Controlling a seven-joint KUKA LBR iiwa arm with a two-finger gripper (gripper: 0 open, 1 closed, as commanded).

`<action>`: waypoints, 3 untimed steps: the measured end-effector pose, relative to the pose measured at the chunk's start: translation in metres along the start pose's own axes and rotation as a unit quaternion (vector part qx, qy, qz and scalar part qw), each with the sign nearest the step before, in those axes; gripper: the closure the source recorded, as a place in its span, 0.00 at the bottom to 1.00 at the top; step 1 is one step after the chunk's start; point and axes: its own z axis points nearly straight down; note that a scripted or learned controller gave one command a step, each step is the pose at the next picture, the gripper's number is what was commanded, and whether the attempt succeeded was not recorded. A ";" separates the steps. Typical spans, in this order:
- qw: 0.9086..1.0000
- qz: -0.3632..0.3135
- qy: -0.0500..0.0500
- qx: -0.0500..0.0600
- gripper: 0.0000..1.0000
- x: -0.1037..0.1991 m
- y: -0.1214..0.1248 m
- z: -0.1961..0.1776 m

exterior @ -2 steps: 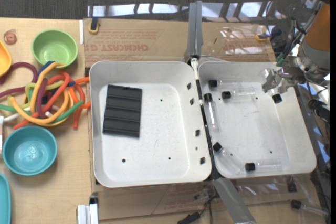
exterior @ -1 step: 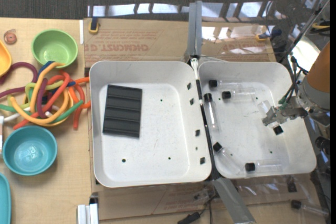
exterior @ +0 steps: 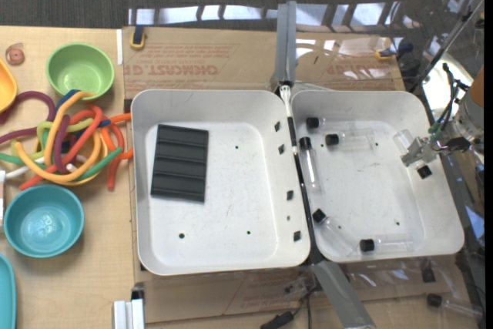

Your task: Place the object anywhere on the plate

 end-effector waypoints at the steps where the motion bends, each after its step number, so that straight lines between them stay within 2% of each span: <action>1: 0.997 -0.072 0.001 0.001 1.00 0.011 -0.069 0.028; 2: 1.000 -0.016 0.000 0.000 1.00 0.010 -0.068 -0.035; 3: 0.997 -0.078 0.001 0.001 1.00 0.011 -0.068 -0.012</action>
